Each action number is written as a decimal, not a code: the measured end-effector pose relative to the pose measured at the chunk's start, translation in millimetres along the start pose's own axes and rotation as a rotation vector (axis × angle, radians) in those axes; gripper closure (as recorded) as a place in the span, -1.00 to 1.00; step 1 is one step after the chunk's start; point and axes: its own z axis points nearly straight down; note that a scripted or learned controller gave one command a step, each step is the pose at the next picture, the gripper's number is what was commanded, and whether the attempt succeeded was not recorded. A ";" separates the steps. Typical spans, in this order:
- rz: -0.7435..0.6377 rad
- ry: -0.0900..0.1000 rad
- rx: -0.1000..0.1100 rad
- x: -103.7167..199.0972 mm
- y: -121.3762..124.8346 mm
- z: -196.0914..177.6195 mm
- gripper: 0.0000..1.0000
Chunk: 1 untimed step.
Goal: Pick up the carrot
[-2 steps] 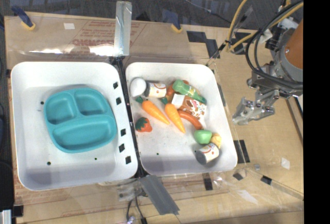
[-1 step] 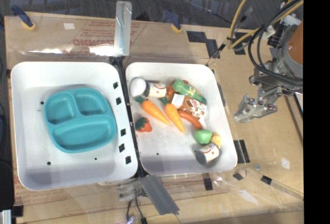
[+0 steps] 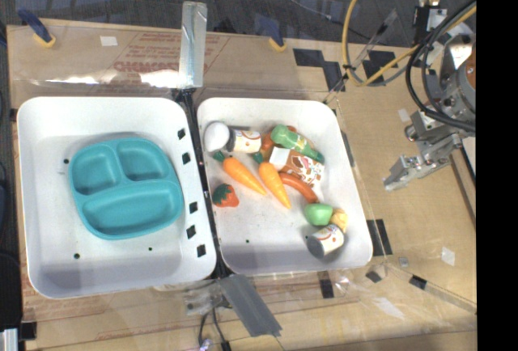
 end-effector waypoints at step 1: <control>-0.351 0.000 0.001 -4.5 -9.6 -3.5 1.00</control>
